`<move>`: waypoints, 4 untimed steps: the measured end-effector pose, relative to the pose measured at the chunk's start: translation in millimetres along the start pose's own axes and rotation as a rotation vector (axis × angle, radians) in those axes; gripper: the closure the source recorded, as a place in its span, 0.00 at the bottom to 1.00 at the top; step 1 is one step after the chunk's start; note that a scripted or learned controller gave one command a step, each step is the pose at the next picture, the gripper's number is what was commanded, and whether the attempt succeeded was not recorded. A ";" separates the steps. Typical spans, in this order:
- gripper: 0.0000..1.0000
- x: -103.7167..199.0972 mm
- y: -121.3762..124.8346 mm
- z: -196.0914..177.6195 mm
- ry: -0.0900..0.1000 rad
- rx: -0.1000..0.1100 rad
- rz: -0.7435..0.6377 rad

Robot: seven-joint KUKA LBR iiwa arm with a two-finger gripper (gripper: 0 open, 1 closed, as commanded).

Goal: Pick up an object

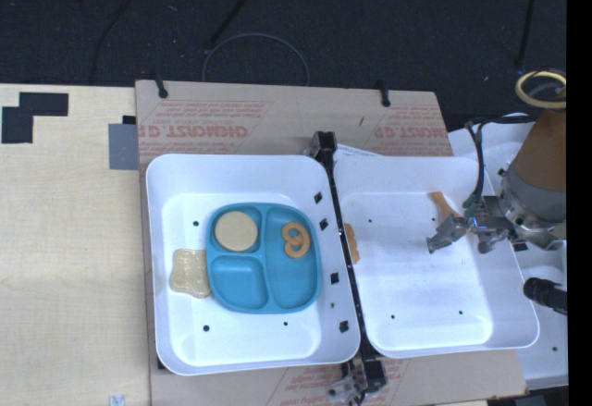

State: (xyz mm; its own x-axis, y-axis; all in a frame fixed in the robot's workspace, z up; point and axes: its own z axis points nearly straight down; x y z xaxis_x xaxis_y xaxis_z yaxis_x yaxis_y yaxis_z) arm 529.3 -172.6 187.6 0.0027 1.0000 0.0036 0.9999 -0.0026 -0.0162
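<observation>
Hovering over the right bin [421, 344], the gripper [447, 236] is seen with nothing held; the fingers' state cannot be told. A small orange stick [441, 204] lies just beside it; a descent onto it is judged next.

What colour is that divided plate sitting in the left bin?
The divided plate is bright blue, seen clearly in the overhead camera view.

A round tan cookie [235, 231] and a small orange pretzel [295, 240] lie flat in the two upper compartments of a blue tray [250, 289]. A pale yellow slab [190, 273] lies touching the tray's left edge.
</observation>
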 end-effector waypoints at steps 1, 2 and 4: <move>0.00 -0.2 3.0 -7.4 -0.002 -0.013 -0.002; 0.00 2.1 6.0 56.2 -0.001 -0.009 -0.003; 1.00 1.7 6.8 88.9 -0.003 -0.015 0.002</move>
State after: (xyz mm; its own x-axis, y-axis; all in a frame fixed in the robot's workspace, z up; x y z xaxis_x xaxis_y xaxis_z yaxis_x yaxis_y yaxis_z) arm 534.6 -170.6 98.5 0.0046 1.0000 0.0008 1.0000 -0.0046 -0.0016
